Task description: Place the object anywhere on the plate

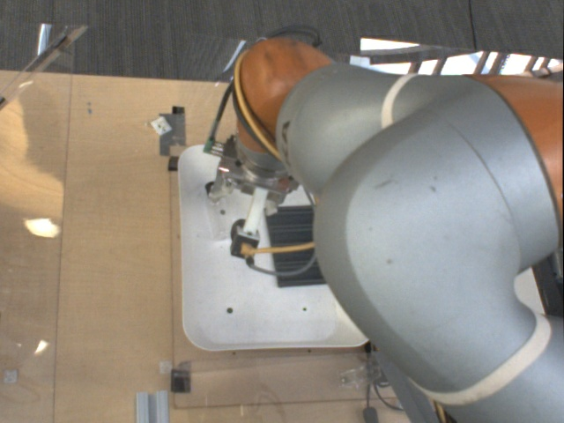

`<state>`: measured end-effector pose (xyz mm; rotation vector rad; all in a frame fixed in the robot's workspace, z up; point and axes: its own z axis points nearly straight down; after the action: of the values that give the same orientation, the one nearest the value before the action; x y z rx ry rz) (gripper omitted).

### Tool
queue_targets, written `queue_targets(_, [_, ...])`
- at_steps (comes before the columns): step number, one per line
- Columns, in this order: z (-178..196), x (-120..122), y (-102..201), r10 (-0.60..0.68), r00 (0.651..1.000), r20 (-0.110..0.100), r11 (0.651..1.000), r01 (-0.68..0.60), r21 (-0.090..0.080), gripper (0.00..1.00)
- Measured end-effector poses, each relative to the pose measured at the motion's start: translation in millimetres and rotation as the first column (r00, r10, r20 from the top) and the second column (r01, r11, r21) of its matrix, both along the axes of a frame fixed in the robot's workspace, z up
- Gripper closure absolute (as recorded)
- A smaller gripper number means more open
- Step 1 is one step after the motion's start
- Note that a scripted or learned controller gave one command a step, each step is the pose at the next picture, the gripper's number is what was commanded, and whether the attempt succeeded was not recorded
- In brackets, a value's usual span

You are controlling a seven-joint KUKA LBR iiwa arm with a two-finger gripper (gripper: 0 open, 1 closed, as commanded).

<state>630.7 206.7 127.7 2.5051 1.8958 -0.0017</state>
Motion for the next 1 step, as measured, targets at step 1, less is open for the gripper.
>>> queue_targets(1, [-40.4, 39.4, -57.6, 0.53, 0.848, 0.007, 0.848, -0.53, -0.002, 0.0])
